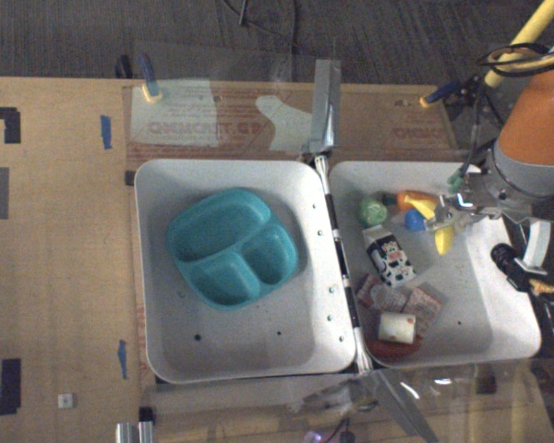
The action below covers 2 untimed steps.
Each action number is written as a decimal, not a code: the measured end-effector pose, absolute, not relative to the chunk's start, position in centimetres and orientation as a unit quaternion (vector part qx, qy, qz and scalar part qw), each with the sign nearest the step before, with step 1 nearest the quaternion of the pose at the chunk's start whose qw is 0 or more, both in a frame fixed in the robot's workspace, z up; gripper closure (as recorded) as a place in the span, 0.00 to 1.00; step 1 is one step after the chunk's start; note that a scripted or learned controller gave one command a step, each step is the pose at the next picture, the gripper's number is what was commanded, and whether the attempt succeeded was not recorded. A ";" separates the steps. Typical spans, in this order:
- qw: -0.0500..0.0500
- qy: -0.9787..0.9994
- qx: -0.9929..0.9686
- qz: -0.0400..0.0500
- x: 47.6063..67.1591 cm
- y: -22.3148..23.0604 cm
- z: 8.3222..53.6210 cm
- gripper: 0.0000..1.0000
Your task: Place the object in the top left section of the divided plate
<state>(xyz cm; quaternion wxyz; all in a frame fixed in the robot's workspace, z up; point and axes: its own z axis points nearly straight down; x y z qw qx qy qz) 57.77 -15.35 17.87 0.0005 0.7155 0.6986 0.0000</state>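
Observation:
A teal divided plate (231,247) with three sections lies tilted in the left bin (157,321), and nothing rests in it. My gripper (452,209) hangs over the far right part of the right bin (480,303), below the arm's orange band. Right under and beside it are a yellow banana-like piece (444,239), an orange piece (415,198) and a small blue piece (414,220). I cannot make out whether anything is in the gripper.
The right bin also holds a green ball (373,212), a small cow-print carton (391,258), several flat packets (423,301) and a white block on a red dish (397,327). A metal divider (337,247) separates the bins.

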 end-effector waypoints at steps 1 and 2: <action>-0.002 0.650 0.760 -0.001 47.9 -4.6 18.4 1.00; -0.001 0.642 0.767 0.000 51.0 4.4 23.3 1.00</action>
